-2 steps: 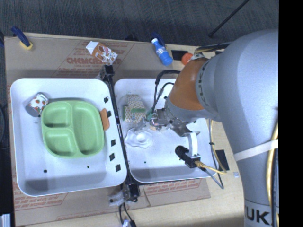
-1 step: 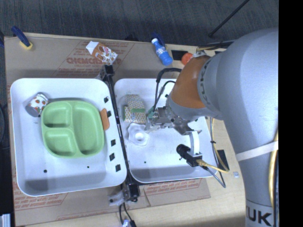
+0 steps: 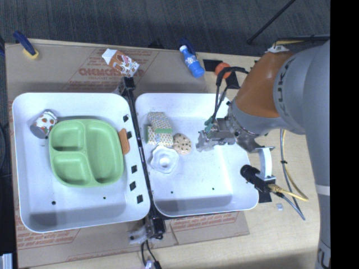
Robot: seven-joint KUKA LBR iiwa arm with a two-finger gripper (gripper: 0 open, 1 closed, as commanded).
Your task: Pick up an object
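Observation:
In the right bin (image 3: 193,203) lie a patterned tan and green box (image 3: 159,127), a round speckled cookie-like piece (image 3: 182,143) and a small white cup-like object (image 3: 164,160). My gripper (image 3: 203,140) hangs low over the bin floor, just right of the cookie-like piece and apart from it. The grey arm with its orange band (image 3: 263,88) comes in from the right. Nothing shows between the gripper's tips.
The left bin (image 3: 33,206) holds a green divided plate (image 3: 87,151), a small patterned object (image 3: 44,122) at its upper left and an orange piece (image 3: 123,140) by its right rim. A blue bottle (image 3: 192,62) and a wrapped packet (image 3: 120,62) lie on the cardboard behind the bins.

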